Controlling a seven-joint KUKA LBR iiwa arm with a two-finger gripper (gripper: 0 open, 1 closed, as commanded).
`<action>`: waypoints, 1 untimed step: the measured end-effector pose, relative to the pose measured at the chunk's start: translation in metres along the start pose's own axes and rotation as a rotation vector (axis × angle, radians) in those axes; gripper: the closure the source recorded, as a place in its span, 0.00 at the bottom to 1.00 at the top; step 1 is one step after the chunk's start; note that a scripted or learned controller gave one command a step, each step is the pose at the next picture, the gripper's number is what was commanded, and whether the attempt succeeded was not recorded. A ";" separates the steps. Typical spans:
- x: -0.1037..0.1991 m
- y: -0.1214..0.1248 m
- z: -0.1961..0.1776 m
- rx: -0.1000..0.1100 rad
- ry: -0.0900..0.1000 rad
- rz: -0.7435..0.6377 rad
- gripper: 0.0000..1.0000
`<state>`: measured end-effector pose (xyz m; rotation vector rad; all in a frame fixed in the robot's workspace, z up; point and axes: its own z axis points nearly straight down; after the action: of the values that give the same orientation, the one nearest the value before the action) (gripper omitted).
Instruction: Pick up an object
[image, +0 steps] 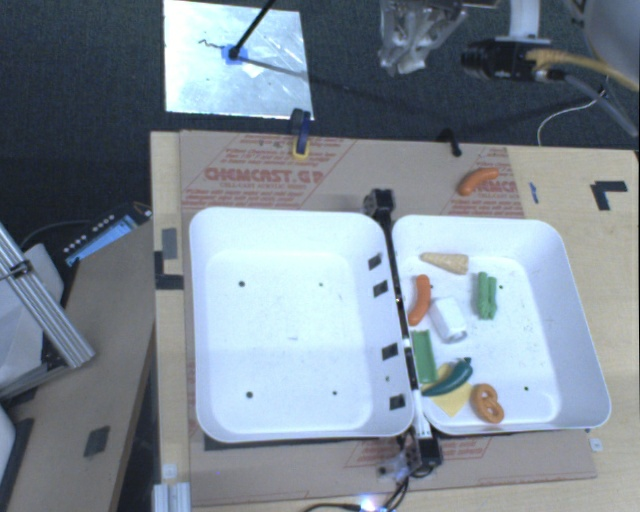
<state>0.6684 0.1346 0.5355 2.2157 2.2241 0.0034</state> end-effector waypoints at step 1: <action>0.007 0.000 0.000 0.000 0.000 0.000 1.00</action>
<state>0.6684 0.1412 0.5355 2.2160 2.2237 0.0033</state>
